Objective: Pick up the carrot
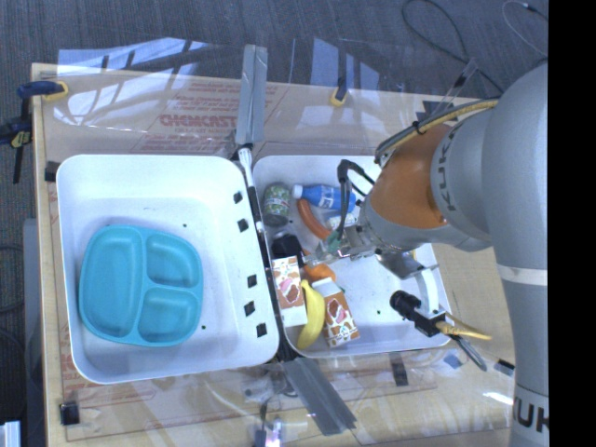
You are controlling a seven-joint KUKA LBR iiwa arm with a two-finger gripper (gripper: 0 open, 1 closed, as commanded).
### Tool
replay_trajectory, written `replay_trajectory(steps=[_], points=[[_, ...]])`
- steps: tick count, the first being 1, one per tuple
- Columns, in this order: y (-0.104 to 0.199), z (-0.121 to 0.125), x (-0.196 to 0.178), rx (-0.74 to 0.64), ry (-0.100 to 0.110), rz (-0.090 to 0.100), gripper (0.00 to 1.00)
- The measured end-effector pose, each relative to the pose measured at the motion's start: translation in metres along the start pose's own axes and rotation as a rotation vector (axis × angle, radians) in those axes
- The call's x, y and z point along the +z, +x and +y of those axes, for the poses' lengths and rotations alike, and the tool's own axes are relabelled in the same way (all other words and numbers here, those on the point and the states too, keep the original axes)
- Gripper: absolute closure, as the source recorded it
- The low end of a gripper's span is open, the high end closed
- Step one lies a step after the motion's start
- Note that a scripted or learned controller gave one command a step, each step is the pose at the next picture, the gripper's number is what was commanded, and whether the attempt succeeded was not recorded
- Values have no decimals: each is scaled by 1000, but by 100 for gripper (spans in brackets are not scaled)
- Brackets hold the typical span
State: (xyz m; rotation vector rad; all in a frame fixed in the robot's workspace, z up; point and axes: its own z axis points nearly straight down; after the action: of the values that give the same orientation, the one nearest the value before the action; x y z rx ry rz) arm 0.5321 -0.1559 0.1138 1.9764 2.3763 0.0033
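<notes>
faintly legible: red "chemcast" lettering (193,119) beyond the left bin (70,189). gripper (346,242) hanging just beside the carrot (312,218), touching unclear; open or clenched, cannot tell.

Illumination is bright and even, with a cool bluish cast across the whole frame. The clear sheeting over the surface (168,110) carries pale streaks of glare along its far edge, partly washing out the red print beneath. Both white bins read near overexposure; the left bin (140,180) holds only soft, shallow shading along its walls. The arm (484,175) casts a diffuse shadow into the right bin (410,315). Focus is moderate throughout, with small items inside the right bin slightly soft. Fine grain shows on the dark floor (140,7).
</notes>
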Motion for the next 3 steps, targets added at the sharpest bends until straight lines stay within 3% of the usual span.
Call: replay_trajectory(steps=[1, 2, 3], points=[[1, -2, 3, 0, 6, 2, 0], [-10, 52, 26, 87, 39, 37, 0], [-9, 53, 18, 80, 42, 39, 100]])
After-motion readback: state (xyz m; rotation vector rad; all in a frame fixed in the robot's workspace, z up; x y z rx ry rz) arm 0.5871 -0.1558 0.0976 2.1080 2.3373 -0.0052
